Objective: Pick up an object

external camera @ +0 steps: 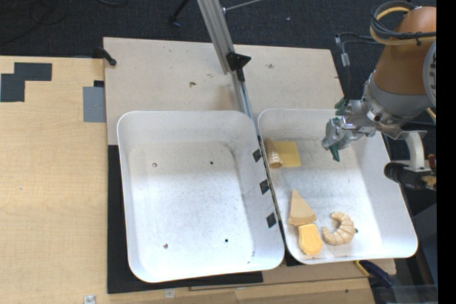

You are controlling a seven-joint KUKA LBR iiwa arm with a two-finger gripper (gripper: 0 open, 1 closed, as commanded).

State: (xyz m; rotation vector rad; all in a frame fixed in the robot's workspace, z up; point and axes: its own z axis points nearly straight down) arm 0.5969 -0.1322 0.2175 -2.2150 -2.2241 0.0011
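Right now you are at the approach step, with nothing lifted yet. Your two shallow white plastic bins sit side by side: the left bin [142, 153] and the right bin [388, 224], which holds every candidate. Your grey arm with its orange band [402, 67] reaches in over the right bin. Its gripper [335, 146] hangs above bare floor near the back; whether it is spread or closed you cannot tell. Near the divider lies a flat tan square slab [286, 152]; toward the front, a tan wedge [299, 208], a yellow-orange block [310, 239] and a pale curled croissant-shaped piece [339, 228]. Next, I judge, you must shift over one piece and descend.
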